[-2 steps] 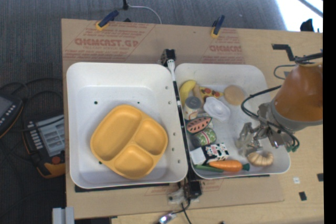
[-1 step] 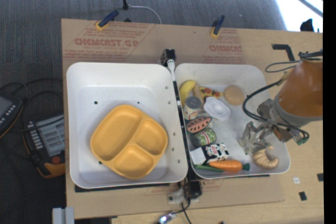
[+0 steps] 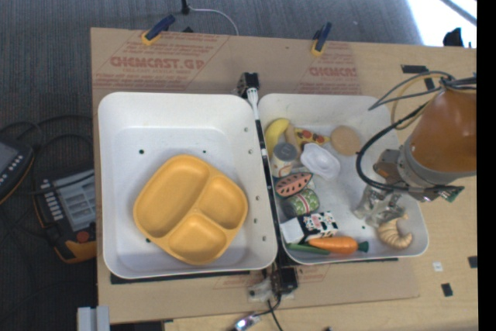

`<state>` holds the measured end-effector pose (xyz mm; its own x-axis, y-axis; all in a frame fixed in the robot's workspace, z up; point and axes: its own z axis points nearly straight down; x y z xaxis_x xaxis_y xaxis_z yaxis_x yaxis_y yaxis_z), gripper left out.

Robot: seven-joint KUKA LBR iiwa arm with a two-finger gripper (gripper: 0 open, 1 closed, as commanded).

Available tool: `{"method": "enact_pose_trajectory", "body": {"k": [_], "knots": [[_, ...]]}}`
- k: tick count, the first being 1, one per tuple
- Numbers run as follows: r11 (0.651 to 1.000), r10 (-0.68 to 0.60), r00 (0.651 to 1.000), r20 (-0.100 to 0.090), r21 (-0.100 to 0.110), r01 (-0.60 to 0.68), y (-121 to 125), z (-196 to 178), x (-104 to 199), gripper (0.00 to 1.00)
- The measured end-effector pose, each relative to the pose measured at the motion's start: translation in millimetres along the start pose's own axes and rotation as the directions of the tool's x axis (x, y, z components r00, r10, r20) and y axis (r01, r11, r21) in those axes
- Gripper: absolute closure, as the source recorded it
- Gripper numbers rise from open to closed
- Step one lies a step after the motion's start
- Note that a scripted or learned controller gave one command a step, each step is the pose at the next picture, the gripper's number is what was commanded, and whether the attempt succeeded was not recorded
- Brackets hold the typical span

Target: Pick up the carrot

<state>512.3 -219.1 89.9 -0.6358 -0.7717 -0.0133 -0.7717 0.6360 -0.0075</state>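
Hovering low in the right bin (image 3: 418, 244), the gripper (image 3: 377, 207), its closure impossible to tell, sits beside the croissant (image 3: 395, 232); descending here risks grabbing that, since the carrot (image 3: 338, 245) lies at the lower edge, left.

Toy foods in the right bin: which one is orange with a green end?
The carrot, lying flat along the right bin's front wall. It is the long orange piece with a green tip, unlike the yellow banana near the back.

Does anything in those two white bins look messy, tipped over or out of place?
Nothing looks spilled or broken. The right bin is a loose jumble of toy food, with the carrot lying flat along its near wall beside a croissant. The yellow divided plate sits at a slant in the left bin.
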Motion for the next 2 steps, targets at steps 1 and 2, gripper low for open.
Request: {"method": "enact_pose_trajectory", "body": {"k": [1, 2], "knots": [[0.935, -0.355, 0.935, -0.001, -0.006, 0.355, -3, 1, -3, 1.0], [0.787, -0.616, 0.788, -0.002, -0.014, 0.616, 12, -21, -17, 1.0]]}}
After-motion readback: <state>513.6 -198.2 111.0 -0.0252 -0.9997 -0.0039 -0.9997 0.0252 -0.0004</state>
